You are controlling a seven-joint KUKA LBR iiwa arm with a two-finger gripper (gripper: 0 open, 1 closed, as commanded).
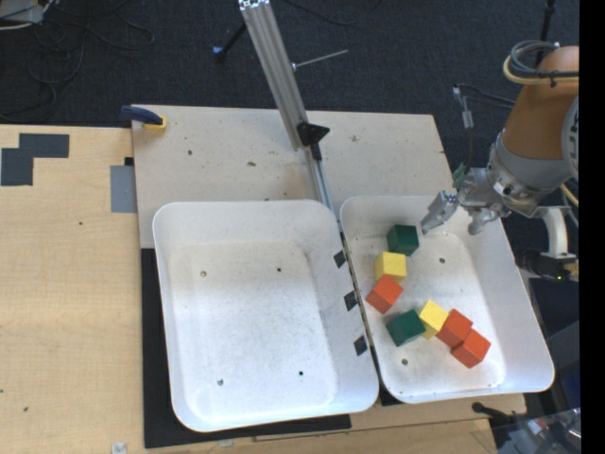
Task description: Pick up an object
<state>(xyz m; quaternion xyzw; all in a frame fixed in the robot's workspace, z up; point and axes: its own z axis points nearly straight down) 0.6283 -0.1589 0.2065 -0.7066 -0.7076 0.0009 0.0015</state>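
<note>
Orange cube (471, 347); hand (459, 213) open, unladen.

Two shallow white plastic bins side by side on a pale bench (378, 149): left bin (189, 225), right bin (515, 348). Grey arm with orange band (539, 126) reaching in from the right, two-finger gripper (460, 214) spread open above the right bin's far edge, gripping nothing. In the right bin, seven small cubes: green cube (403, 238) just beside the gripper, yellow cube (390, 265), orange cube (383, 294), second green cube (406, 327) touching second yellow cube (432, 316), two red-orange cubes (462, 338) adjoining. Slanted aluminium rail (274, 60) rising behind the bins.
</note>
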